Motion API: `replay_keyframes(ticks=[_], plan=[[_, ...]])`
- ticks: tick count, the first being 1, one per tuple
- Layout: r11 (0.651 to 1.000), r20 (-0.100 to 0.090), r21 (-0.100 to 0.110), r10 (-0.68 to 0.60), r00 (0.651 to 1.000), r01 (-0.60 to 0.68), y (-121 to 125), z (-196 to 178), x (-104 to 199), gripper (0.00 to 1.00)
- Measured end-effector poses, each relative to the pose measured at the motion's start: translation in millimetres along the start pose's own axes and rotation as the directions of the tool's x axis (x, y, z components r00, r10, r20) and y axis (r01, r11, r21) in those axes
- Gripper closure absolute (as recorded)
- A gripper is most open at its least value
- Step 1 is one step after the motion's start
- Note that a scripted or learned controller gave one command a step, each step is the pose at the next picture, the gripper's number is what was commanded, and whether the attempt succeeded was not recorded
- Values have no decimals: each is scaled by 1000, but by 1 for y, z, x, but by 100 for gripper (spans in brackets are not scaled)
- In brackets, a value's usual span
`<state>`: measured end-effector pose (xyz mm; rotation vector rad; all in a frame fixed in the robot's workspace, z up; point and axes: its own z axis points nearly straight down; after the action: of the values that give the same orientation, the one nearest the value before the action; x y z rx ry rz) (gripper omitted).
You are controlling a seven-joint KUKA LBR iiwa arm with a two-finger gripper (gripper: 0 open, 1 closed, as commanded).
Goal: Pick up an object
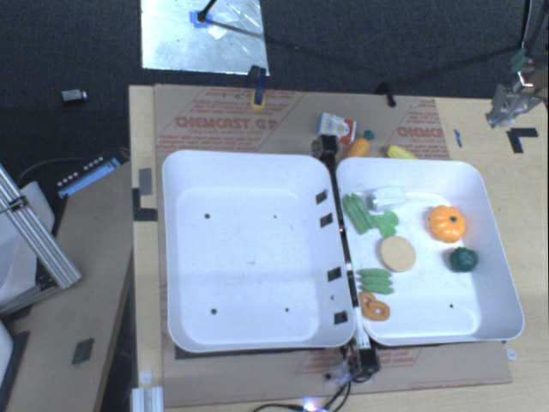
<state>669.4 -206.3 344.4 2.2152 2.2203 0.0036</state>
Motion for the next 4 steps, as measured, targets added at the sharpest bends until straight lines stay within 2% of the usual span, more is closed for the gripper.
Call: replay_keyframes(ticks=[1, 2, 3, 4], plan=[[1000, 5, -14, -3, 1000, 4, 0, -176, 0, 100], [1000, -8, 20, 1, 1000, -1, -71, 7, 39, 100], [1000, 0, -2, 0, 1000, 0, -13, -42, 0, 100], [1000, 0, 1, -2, 1000, 2, 0, -48, 0, 100]])
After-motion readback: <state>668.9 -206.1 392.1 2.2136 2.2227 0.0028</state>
